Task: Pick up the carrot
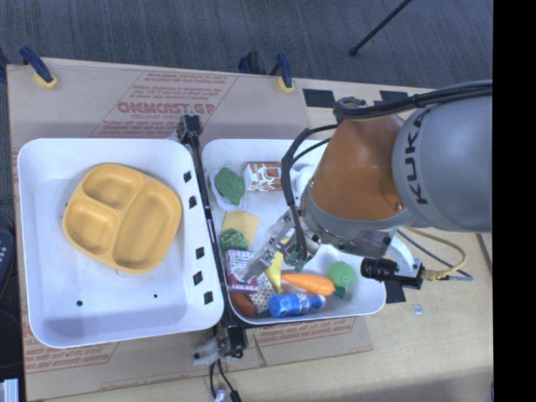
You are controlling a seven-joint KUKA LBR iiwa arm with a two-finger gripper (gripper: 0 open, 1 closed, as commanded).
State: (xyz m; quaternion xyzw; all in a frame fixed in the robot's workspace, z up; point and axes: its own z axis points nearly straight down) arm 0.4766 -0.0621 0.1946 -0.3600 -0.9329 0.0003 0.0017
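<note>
Now the gripper (266,262) hangs over the right bin (368,304), fingers apart and gripping nothing, just beside the carrot (308,284); next, shifting over it.

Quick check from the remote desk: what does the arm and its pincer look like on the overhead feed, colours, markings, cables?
The arm is smooth, rounded grey, with part of dark "KUKA" lettering on its side. Below it sits a wide orange cone-shaped band. Thin black cables loop around the band's left side. The pincer is a slim silver metal piece. A small black cylindrical fitting with a yellowish wire sticks out beside the wrist.
</note>
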